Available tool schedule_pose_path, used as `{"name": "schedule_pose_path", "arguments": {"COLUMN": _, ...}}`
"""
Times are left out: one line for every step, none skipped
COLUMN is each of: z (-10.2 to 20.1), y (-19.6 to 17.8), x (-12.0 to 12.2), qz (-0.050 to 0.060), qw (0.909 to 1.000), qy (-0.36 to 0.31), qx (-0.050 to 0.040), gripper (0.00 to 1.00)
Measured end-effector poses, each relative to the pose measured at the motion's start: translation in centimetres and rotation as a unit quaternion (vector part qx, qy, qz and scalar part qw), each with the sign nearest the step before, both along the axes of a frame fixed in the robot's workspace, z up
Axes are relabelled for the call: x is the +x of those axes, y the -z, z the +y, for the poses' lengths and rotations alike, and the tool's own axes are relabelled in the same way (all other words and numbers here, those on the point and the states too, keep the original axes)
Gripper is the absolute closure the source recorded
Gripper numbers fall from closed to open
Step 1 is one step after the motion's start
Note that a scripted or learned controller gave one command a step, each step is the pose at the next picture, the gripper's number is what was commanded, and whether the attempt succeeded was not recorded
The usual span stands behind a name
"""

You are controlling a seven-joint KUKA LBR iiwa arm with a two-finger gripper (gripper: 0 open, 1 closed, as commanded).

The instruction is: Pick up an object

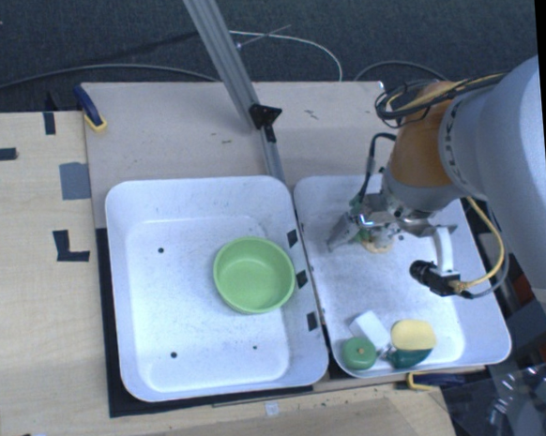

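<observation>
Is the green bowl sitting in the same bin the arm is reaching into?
No, the green bowl sits in the left bin, while the claw is over the right bin.

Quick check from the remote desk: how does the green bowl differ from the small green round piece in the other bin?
The green bowl is light green; the small green round piece is darker. The bowl is much larger. The bowl sits alone near the middle of the left bin; the small piece lies in the near corner of the right bin, crowded beside a white block and a yellow object. Both are round, green, and apart from the pincer.
</observation>
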State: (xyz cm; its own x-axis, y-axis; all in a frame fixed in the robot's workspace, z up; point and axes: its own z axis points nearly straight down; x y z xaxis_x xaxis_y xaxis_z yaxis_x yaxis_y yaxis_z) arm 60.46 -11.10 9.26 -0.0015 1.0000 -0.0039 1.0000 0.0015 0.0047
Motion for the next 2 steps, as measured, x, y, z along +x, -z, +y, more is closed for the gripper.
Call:
{"name": "schedule_pose_path", "arguments": {"z": 0.1, "y": -1.2, "x": 0.1, "qz": -0.002, "qw": 1.0000, "qy": -0.001, "qx": 0.0006, "gripper": 1.00}}
{"name": "schedule_pose_path", "arguments": {"z": 0.6, "y": -7.4, "x": 0.7, "qz": 0.000, "qw": 1.0000, "qy": 0.000, "qx": 0.0015, "gripper": 1.00}}
